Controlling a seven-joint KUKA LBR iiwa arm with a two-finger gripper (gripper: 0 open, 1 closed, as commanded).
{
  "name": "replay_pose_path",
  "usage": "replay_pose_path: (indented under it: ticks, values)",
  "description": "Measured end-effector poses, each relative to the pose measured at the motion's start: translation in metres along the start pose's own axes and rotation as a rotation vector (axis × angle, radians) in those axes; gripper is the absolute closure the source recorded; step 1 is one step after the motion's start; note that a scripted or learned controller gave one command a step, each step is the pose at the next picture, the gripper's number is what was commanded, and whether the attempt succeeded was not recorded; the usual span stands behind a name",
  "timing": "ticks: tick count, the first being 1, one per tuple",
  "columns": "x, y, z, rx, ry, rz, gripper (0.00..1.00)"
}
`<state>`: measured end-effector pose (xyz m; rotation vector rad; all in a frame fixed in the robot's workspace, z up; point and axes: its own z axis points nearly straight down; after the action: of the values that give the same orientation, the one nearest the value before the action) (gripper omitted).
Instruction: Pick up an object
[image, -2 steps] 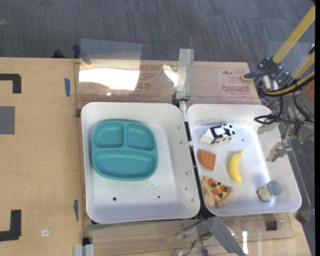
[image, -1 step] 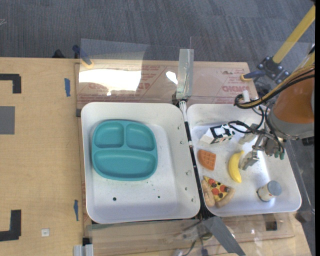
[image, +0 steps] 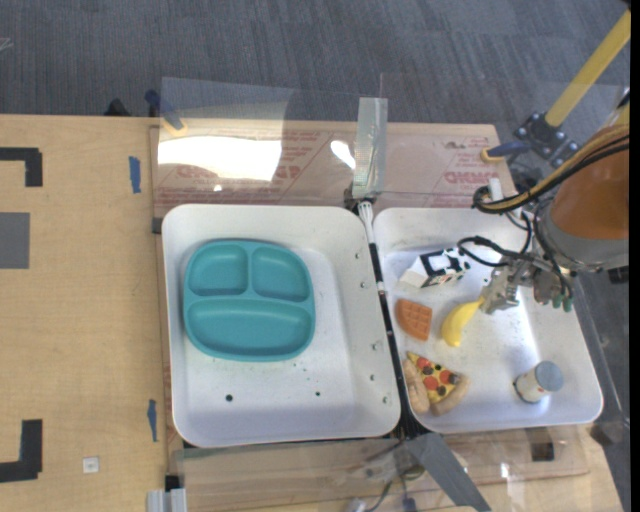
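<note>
Two white bins sat side by side at frame centre. The left bin (image: 340, 330) held a teal divided plate (image: 249, 299) in its upper left part. The right bin (image: 585, 370) held five things: a black-and-white item (image: 437, 267) near the top, an orange waffle-like piece (image: 415, 319) at left, a banana (image: 459, 322) just right of it, a pizza slice (image: 436, 382) at lower left, and a small grey-capped cylinder (image: 538, 381) at lower right.

The arm came in from the upper right. Gripper (image: 497, 296) hung over the right bin's middle, just beside the banana's upper end. Whether it was spread or pressed together could not be told; nothing seen pinched.
</note>
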<state>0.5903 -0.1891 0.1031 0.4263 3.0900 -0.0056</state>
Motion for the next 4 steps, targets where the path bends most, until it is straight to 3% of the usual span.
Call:
replay_pose_path:
  ticks: [1, 2, 3, 4]
  values:
    - [-0.011, 0.071, -0.079, -0.003, 0.01, 0.174, 1.0]
    - [0.012, 0.078, 0.013, 0.004, 0.015, 0.787, 1.0]
    - [0.035, 0.149, -0.085, 0.01, 0.017, 1.319, 1.0]
    - [0.092, 0.218, -0.087, 0.022, 0.022, 1.678, 1.0]
